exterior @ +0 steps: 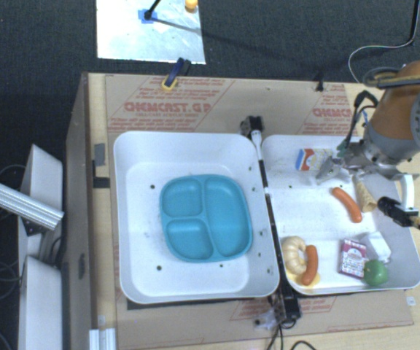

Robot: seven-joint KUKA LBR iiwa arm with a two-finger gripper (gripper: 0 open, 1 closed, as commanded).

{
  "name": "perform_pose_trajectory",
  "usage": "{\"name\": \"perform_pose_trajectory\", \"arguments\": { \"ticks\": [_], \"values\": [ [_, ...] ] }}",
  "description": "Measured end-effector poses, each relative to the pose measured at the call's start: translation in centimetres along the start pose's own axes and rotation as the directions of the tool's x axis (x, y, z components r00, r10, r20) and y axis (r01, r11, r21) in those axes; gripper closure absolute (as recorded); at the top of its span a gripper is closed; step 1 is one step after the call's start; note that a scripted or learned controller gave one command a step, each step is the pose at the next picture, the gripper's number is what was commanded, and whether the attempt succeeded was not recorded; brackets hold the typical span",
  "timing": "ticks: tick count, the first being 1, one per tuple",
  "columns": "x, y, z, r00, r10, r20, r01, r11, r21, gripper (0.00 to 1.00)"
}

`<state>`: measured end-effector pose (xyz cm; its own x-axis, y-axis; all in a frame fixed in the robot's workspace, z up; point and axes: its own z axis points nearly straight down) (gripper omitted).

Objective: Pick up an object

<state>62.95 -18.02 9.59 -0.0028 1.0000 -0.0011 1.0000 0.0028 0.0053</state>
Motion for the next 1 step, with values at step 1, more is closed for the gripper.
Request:
{"name": "perform_pose_trajectory", "arguments": {
  "ticks": [1],
  "values": [
    [-2.05, -2.20, 0.77, 1.000, -0.005, -0.008, 0.004, 1.000, -0.005, 0.00]
  ]
}}
